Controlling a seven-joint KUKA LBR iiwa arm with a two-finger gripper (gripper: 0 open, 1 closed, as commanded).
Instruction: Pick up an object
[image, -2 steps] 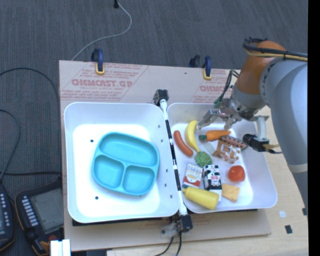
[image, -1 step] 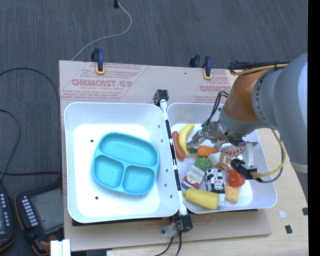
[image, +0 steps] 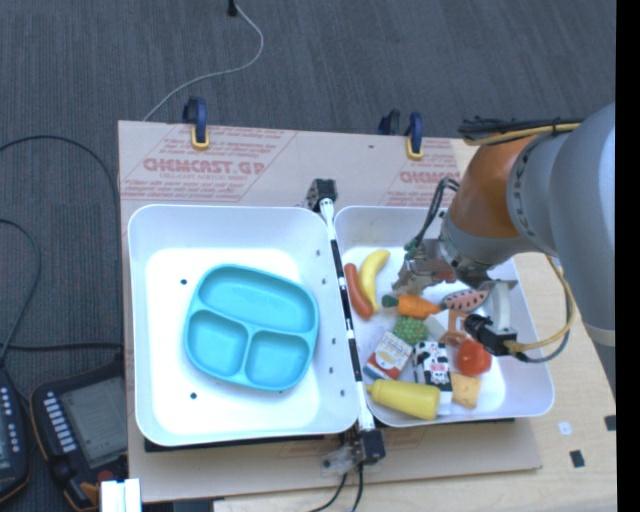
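Gripper (image: 420, 272) low over carrot (image: 418, 306) beside banana (image: 371, 277); jaws' state unclear; descend centred, avoiding neighbours

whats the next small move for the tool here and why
Probably a short straight descent onto the carrot. The tool hangs in the right bin just above it, and nothing shows between it and the carrot. The banana and hot dog lie close to the left, so sideways drift risks bumping them.

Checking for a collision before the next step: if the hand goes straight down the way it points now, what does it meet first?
Most likely the carrot, lying directly beneath the hand in the right bin. The banana lies just left. Depth is unclear from this slanted view.
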